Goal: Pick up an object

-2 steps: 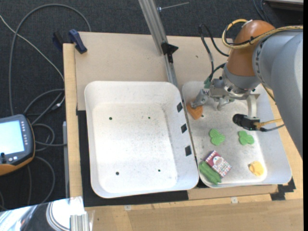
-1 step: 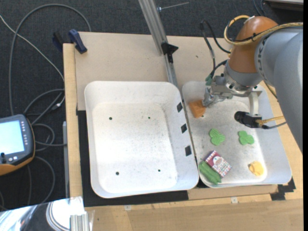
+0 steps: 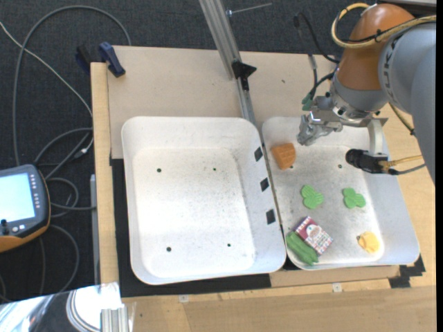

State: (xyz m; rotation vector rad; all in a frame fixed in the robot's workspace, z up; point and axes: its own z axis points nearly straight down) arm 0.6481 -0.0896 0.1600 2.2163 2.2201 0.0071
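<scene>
Gripper (image 3: pixel 309 131) hangs over the right bin's (image 3: pixel 394 206) far end; whether it is spread or closed, I cannot tell. Nearest target, the orange block (image 3: pixel 283 155), lies just beside it, toward the left bin (image 3: pixel 138 133). Centre over it, then descend straight.

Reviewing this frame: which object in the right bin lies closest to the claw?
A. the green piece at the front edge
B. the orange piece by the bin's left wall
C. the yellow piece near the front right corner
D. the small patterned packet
B: the orange piece sits just left of and below the claw at the back of the right bin, while the other items lie further toward the front.
</scene>
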